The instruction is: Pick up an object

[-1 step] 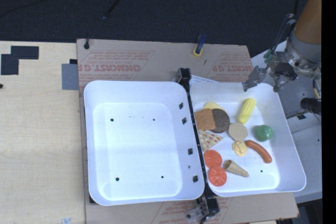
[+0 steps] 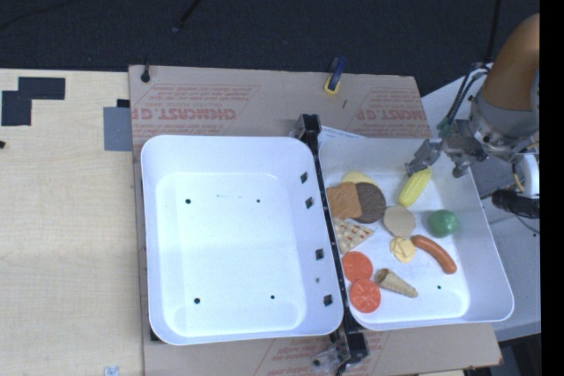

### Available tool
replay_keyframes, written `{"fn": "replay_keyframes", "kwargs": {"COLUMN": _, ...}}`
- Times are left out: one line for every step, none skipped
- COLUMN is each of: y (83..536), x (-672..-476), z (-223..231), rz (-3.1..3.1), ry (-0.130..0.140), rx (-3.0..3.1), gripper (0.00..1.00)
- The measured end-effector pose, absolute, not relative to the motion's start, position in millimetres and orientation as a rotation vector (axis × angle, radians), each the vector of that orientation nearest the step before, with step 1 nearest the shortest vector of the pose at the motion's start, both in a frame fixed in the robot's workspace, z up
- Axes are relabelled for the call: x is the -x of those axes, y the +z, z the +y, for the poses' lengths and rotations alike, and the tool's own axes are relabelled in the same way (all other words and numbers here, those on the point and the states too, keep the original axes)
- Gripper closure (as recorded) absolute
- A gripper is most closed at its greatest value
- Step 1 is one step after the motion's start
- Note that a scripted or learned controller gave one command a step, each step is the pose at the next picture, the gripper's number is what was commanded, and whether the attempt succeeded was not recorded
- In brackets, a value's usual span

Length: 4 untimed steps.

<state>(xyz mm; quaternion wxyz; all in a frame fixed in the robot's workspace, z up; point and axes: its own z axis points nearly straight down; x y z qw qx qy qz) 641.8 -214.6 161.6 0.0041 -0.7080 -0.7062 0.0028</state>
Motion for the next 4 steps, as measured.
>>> {"fn": "replay_keyframes", "kwargs": {"y": 82, "x": -643.0, "z": -210, "rz": -2.221, "ry": 0.005, "rx": 2.213, "gripper": 0.0}}
{"fn": "replay_keyframes", "kwargs": {"y": 98, "x": -644.8, "z": -211, "rz": -2.226, "ry": 0.001, "rx": 2.215, "gripper": 1.0}}
{"fn": "replay_keyframes", "kwargs": {"y": 87, "x": -643.8, "z": -152, "rz": -2.222, "ry": 0.0, "rx": 2.215, "gripper": 1.0}}
{"fn": "replay_keyframes", "kwargs": {"y": 195, "x": -646.3, "z": -50, "rz": -2.234, "ry": -0.013, "rx": 2.213, "gripper": 1.0}}
